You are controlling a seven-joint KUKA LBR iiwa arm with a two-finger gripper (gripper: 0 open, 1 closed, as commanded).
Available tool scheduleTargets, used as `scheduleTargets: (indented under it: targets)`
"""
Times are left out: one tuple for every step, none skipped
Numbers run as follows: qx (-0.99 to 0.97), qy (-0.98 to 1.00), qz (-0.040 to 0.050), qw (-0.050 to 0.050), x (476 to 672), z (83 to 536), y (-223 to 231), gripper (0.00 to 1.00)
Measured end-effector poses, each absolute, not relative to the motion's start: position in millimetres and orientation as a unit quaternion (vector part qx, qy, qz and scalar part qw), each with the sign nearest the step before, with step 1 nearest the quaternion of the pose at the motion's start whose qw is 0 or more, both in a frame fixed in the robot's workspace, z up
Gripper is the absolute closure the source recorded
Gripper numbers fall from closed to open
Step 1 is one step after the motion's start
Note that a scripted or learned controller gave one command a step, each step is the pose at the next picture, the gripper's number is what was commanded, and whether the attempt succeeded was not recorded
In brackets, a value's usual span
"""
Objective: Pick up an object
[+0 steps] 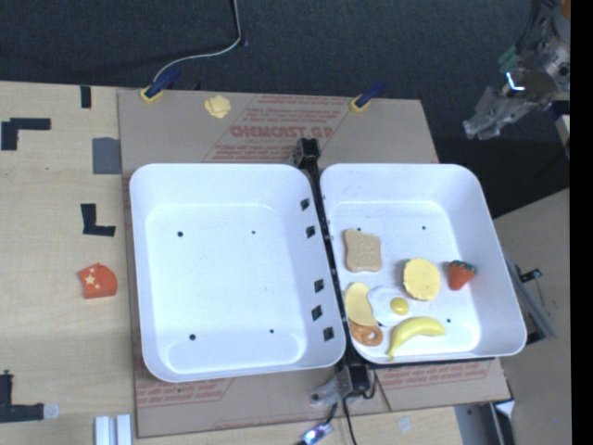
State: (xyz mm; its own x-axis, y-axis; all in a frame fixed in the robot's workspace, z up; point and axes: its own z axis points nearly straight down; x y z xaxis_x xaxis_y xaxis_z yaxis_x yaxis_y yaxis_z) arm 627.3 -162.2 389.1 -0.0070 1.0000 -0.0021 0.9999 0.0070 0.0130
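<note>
While hand hovers outside, food crowds right bin

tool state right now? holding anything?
Tool: cannot be told whether open or closed; it hangs off the bench past the right bin, with nothing visibly held.

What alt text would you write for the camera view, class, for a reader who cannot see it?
Toy foods lie in the right bin: bread slice, yellow round, strawberry, fried egg, banana. The gripper hangs beyond that bin's far right corner. The left bin sits alongside.
</note>
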Motion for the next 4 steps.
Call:
scheduleTargets:
  targets:
    - [0.706,0.708,0.0043,0.007,594.3,529,-145,1.0]
    - [0.706,0.708,0.0008,0.001,552.7,536,-112,1.0]
    - [0.706,0.708,-0.0003,0.0,517.0,535,-83,1.0]
    - [0.706,0.708,-0.0006,-0.001,482.5,535,-51,1.0]
